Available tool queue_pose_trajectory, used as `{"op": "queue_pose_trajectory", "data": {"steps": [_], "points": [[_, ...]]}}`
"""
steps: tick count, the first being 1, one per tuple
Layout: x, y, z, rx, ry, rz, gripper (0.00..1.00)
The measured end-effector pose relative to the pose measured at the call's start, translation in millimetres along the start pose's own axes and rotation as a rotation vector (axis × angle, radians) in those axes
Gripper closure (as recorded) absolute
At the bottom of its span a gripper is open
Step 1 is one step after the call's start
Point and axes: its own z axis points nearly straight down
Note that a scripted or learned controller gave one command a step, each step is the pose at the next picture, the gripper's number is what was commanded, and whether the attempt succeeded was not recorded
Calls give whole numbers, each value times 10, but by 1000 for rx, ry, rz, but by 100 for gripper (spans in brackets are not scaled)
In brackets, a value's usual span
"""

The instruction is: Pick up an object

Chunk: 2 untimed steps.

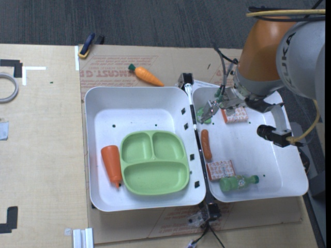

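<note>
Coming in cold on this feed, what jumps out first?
The big grey and orange arm fills the upper right, its gripper down at the upper left corner of the right bin, beside a small red and white packet. In the left bin a green divided plate dominates, an orange cylinder lying along its left side. A toy carrot lies outside, on the cardboard above the left bin.
</note>
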Motion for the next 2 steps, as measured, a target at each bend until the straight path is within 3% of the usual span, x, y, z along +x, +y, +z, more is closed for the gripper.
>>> {"op": "queue_pose_trajectory", "data": {"steps": [1, 2], "points": [[-1183, -135, 605, -1, -1, -63, 0], [-939, 416, 937, -11, -7, -119, 0]]}}
